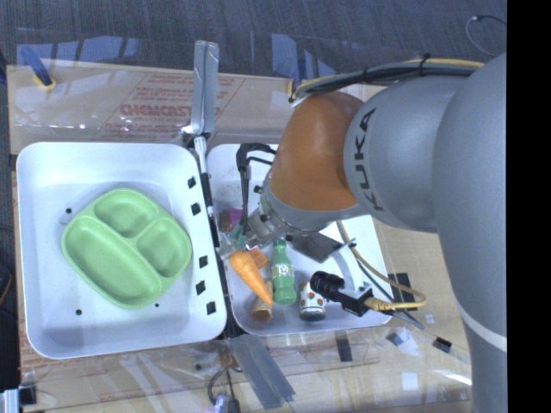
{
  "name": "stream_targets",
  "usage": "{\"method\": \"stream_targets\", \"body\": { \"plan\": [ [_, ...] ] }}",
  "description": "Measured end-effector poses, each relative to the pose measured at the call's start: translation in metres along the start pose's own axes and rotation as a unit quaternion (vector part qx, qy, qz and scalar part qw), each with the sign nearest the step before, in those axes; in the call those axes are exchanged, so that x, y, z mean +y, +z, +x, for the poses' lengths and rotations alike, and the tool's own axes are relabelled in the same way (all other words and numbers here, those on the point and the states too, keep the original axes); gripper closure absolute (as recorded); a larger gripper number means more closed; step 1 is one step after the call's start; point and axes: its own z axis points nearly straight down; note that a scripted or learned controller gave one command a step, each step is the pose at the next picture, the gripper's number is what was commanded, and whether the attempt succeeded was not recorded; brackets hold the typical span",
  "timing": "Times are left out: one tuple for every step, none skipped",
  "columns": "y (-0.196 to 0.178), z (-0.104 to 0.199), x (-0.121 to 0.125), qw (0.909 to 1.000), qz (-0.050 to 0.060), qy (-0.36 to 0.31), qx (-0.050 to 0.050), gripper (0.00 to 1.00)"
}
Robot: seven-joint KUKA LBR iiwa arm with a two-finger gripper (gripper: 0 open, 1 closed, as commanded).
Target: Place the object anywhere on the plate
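could not tell the gripper (255, 227) state, hidden under the orange wrist over the right bin (370, 231). lay just below it: carrot (251, 275), green bottle (282, 272), small can (312, 304). sat in the left bin (43, 231), well apart: green plate (126, 246).

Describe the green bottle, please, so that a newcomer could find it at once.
Look in the right bin, under the grey arm. Near its front wall stands the green bottle, between an orange carrot and a small can: the one green item there.
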Motion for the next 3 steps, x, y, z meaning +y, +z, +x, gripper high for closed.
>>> {"method": "stream_targets", "body": {
  "plan": [
    [0.0160,0.0430,0.0505,0.9999,0.000,-0.013,-0.001,1.00],
    [0.0159,0.0427,0.0504,0.9999,-0.001,-0.013,-0.001,0.00],
    [0.0065,0.0425,0.0505,0.9999,0.001,-0.015,0.000,1.00]
  ]
}}
